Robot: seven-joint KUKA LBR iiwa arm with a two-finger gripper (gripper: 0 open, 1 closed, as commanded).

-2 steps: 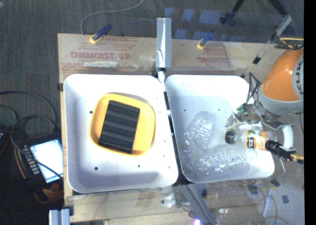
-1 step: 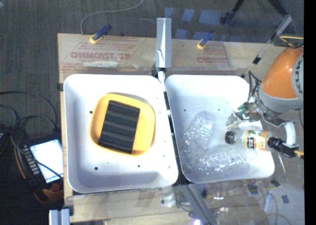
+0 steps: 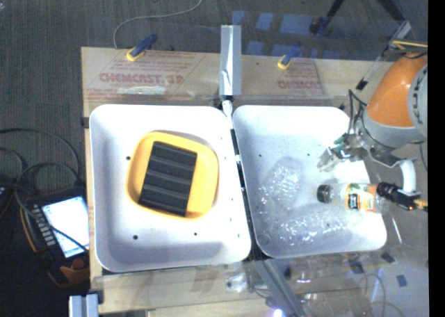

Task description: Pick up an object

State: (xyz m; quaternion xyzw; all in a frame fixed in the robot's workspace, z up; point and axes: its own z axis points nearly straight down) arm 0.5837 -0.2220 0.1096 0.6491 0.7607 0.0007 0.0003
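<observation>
Clear bottle (image 3: 351,197) lying on side in right bin (image 3: 278,122), near right wall, dark cap pointing left. Gripper (image 3: 341,150) hovering just above-left of it; open or shut: cannot tell. Best to centre over bottle body, descend square across width.

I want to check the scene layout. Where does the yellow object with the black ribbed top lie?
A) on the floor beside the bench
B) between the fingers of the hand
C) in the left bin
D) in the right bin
C: the yellow object rests on the floor of the left bin, far from the hand.
</observation>
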